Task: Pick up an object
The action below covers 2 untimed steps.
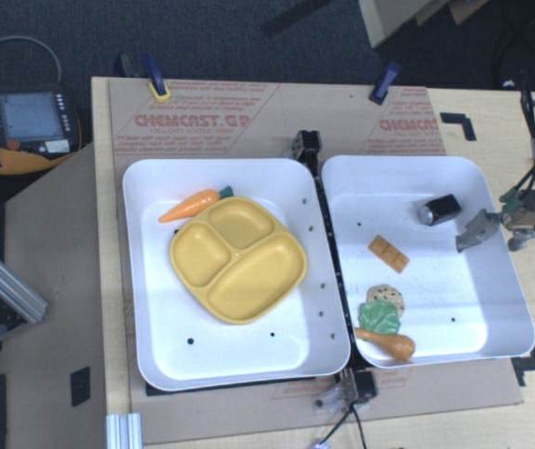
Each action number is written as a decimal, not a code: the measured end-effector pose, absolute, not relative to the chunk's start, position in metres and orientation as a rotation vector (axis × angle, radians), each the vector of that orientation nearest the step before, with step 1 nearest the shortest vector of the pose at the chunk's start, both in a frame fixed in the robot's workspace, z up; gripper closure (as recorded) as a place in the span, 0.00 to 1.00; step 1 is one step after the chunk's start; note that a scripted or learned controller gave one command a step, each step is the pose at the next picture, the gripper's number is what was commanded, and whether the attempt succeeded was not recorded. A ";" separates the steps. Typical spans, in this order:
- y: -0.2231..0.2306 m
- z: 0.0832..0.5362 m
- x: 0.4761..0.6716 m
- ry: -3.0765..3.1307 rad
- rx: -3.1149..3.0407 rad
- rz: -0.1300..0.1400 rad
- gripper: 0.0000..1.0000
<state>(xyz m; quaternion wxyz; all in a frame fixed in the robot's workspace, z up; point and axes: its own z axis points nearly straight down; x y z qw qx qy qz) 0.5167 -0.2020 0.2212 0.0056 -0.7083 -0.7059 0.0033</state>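
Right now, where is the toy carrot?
The toy carrot lies in the left bin, near its far left corner, touching the upper left rim of the yellow divided plate.

left bin (146, 279): yellow plate (238, 259) fills middle | right bin (501, 297): centre open, items scattered along edges

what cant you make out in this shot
- Tool: small and partly cut off near the right bin's right wall; open or shut is unclear.
- Dark cylinder: too small to identify.
- Carrot: its lower edge is hidden behind the yellow divided plate's rim.
- Green-and-tan item: lies over the bin's front rim, shape blurred.
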 end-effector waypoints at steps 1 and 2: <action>-0.202 0.227 0.520 -2.222 -2.221 0.001 0.00; -0.204 0.166 0.525 -2.216 -2.217 0.004 0.00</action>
